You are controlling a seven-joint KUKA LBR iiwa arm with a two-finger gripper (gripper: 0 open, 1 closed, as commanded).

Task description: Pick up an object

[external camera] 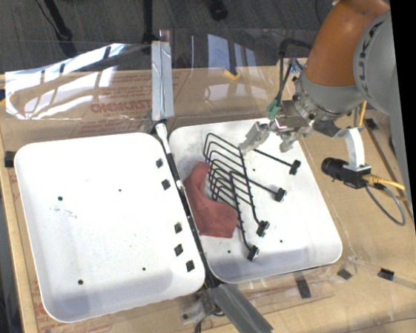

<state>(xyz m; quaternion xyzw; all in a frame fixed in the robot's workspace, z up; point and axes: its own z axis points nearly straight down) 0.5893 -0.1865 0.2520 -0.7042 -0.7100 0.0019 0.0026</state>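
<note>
Arm [350,41]: grey with an orange band, it reaches in from the right and hangs over the far right corner of the right bin [317,243].
Gripper [270,134]: it sits low above the bin's far edge — its two pale fingers appear spread, one toward the rack, one toward the right, with nothing visible between them.
Wire rack [232,178]: a black wire frame with capped feet, lying tilted across the middle of the right bin, its far loops just beside the nearer finger.
Red cloth [211,203]: a crumpled reddish rag on the bin floor, left of centre, partly under the rack's wires.
Left bin [102,286]: white, to the left of the divider, well apart from the gripper.
Step in hand: by my judgement, the approach to a grasp — nothing is lifted yet.
Doing it well: the rack's far loops are the closest target; I would line the fingers across a single wire, descend straight, and close only once the wire lies between the pads. Thin wire slips easily, and the rack may drag the cloth along if it is lifted at a slant.
</note>
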